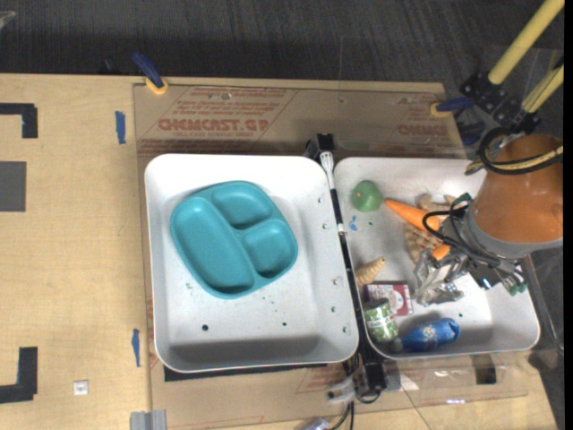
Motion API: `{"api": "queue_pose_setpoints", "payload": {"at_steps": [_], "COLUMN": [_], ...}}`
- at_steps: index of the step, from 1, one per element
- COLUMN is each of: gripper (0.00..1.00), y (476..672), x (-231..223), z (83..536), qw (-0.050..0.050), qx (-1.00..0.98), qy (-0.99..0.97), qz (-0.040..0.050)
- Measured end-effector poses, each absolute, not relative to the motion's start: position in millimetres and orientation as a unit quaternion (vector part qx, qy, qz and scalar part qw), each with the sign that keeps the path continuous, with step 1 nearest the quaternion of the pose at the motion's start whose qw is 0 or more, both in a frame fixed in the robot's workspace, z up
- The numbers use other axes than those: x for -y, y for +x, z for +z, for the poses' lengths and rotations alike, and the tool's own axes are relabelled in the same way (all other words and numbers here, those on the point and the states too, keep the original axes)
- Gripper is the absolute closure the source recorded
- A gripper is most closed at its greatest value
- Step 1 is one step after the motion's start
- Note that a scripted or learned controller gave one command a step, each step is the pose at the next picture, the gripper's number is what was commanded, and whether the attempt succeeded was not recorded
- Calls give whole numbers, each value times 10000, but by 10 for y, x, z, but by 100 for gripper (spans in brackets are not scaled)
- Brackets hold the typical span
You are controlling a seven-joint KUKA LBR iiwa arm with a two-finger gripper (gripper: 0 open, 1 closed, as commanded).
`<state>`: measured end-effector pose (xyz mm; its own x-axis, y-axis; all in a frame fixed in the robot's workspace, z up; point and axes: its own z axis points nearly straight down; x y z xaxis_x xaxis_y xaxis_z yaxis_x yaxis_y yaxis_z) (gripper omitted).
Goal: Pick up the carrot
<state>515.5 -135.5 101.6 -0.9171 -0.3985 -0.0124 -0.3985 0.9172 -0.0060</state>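
Locate the carrot [405, 211] in the right bin [528, 316], toward the bin's 11 o'clock area; it lies flat with its pointed end toward 10 o'clock and its thicker end running under the clutter toward 4 o'clock. Note the green ball [365, 195] just beside the tip at the carrot's 10 o'clock, and the tan, ridged pieces [421, 236] touching or nearly touching the carrot at its 5 o'clock; this crowding leaves little free room on the thick end. The gripper [440, 280] hangs low over the bin at the carrot's 4 o'clock, near but apart from it, below the orange band [519, 200] of the arm. You cannot tell from this view whether the claw is wide or narrow, because cables and metal parts blur together there; no object is visible between its tips, so treat the carrot as not yet grasped. Expect the next move to require a shift toward 10 o'clock and an approach across the carrot's narrow width. Other items sit at the bin's 6 o'clock edge: a blue bottle [430, 333], a green can [380, 321] and a dark packet [392, 296]. The left bin [179, 330] holds a teal divided plate [235, 237], well apart from the work.
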Motion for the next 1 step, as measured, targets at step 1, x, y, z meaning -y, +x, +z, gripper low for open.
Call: {"api": "queue_pose_setpoints", "payload": {"at_steps": [1], "gripper": [100], "y": [5724], "x": [1624], "z": [2177], "qw": [97], "qx": [-9909], "qy": [-1345], "qz": [-30]}}
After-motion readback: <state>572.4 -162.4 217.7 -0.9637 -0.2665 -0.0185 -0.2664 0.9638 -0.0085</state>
